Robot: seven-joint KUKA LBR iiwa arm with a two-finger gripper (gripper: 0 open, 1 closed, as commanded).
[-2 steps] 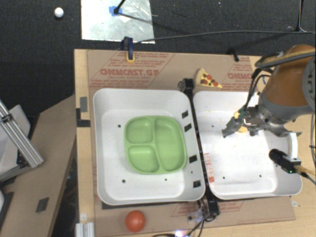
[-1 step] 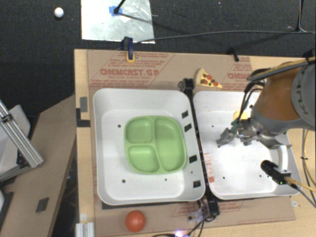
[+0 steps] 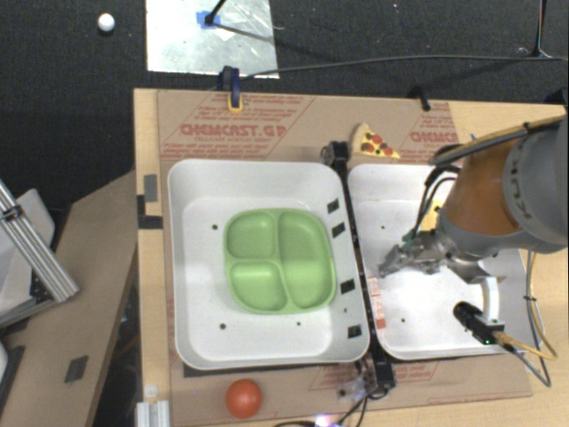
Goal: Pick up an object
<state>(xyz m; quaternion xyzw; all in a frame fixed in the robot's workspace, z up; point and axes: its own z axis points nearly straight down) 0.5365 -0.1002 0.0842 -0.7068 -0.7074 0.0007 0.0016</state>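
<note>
looking down from the camera view: brown board bench (image 3: 267,123) stamped with red lettering, set against black backdrop. left bin (image 3: 191,238) holds a green divided plate (image 3: 279,261), lying flat near centre. right bin (image 3: 391,203) has the gripper (image 3: 391,263) low over its left part, near the divider; whether it grips anything cannot be told. pizza slice toy (image 3: 375,143) on board just behind the bins. orange ball (image 3: 244,398) on front edge. foil sheet (image 3: 211,25) and small white ball (image 3: 107,22) on backdrop.

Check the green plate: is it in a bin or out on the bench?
In. The green plate lies flat on the left bin's floor, compartments facing up, inside its white rim.
</note>
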